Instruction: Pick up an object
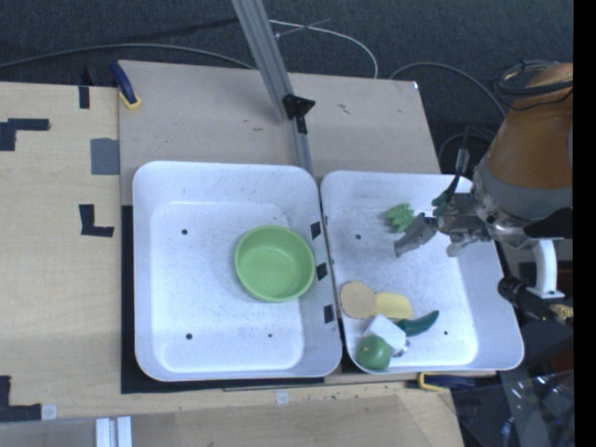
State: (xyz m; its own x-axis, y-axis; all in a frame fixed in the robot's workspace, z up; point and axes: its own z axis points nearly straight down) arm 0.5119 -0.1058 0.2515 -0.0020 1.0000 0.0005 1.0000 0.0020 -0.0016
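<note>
My gripper (416, 235) hangs over the right bin (484, 343), reaching in from the right with its grey fingers (408, 242) pointing left and down. A small green leafy toy (399, 216) lies just up and left of the fingertips, apart from them. Nothing shows between the fingers. At the bin's front left sit a tan round piece (357, 299), a yellow piece (394, 304), a white block (384, 331), a dark green pepper-like piece (422, 322) and a green ball (374, 352), all clustered together.
A green bowl (274, 264) rests in the middle of the left bin (163, 343). A grey pole (265, 45) slants down to the ridge between the bins. Bare bin floor lies right of the cluster.
</note>
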